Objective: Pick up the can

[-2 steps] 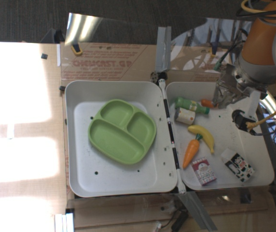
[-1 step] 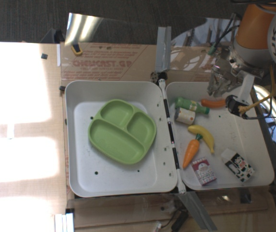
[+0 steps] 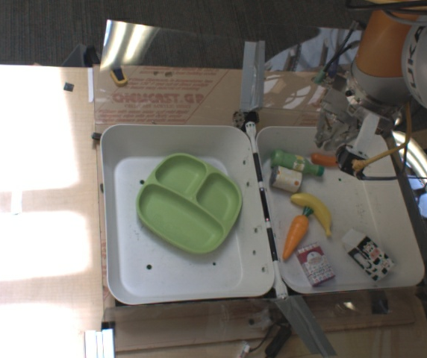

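From above you have two white bins. The left bin (image 3: 116,200) holds one green divided plate (image 3: 189,202). The right bin (image 3: 407,222) holds one can (image 3: 286,177) on its side near the divider, beside one green bottle (image 3: 297,162), one banana (image 3: 314,210), one carrot (image 3: 296,234) and two small cartons. The claw (image 3: 338,134) hovers over the bin's far edge; you cannot tell its finger state.

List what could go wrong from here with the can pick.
1. The can lies on its side touching the green bottle, so closing fingers may catch the bottle or roll the can away.
2. The can sits close to the right bin's left wall, leaving little finger room on that side.
3. The gripper hovers near the bin's far edge, by an orange item, not over the can; a descent here would miss.
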Robot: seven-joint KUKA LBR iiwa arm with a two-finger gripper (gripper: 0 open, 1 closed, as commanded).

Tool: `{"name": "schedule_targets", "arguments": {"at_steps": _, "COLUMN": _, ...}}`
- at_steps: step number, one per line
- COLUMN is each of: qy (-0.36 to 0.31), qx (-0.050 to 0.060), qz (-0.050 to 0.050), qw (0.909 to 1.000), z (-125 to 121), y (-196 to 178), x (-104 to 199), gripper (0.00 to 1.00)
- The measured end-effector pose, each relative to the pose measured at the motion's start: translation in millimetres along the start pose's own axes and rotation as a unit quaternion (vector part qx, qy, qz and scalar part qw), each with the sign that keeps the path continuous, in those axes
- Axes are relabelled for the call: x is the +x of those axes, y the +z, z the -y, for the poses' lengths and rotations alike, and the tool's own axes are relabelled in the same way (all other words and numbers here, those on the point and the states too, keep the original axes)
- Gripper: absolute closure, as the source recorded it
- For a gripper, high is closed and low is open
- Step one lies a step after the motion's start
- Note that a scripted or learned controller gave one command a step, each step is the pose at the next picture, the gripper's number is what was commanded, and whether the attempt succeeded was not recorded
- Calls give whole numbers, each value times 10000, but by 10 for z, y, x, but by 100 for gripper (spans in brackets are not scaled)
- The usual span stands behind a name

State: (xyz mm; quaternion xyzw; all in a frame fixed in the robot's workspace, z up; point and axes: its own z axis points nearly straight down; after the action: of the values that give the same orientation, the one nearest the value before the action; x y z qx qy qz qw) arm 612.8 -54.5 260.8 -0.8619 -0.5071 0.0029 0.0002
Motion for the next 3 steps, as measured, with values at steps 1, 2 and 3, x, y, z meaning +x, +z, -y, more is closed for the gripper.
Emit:
{"name": "schedule_targets", "arguments": {"at_steps": 1, "qy": 143, "qx": -11, "qz": -7, "qw": 9999, "z": 91, "y": -222, "x": 125, "gripper": 100}}
{"name": "schedule_targets", "arguments": {"at_steps": 2, "qy": 284, "qx": -11, "qz": -1, "qw": 9996, "z": 17, "y": -176, "x": 284, "gripper": 100}}
{"name": "schedule_targets", "arguments": {"at_steps": 3, "qy": 414, "qx": -5, "qz": 0, "qw": 9991, "z": -159, "y": -184, "x": 658, "gripper": 100}}
